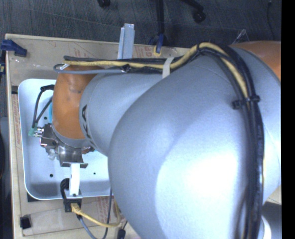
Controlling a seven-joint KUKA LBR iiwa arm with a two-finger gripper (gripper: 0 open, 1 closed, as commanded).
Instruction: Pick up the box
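The grey arm (187, 148) is leaning over the left white bin (25, 133), covering most of the table (38, 49). Pincer state: cannot tell. The orange band (68, 103) is sitting above the wrist.

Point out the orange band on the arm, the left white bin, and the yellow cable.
orange band (67, 103), camera view, its lit left side.
left white bin (25, 133), camera view, bare left wall.
yellow cable (137, 62), camera view, mid-run.
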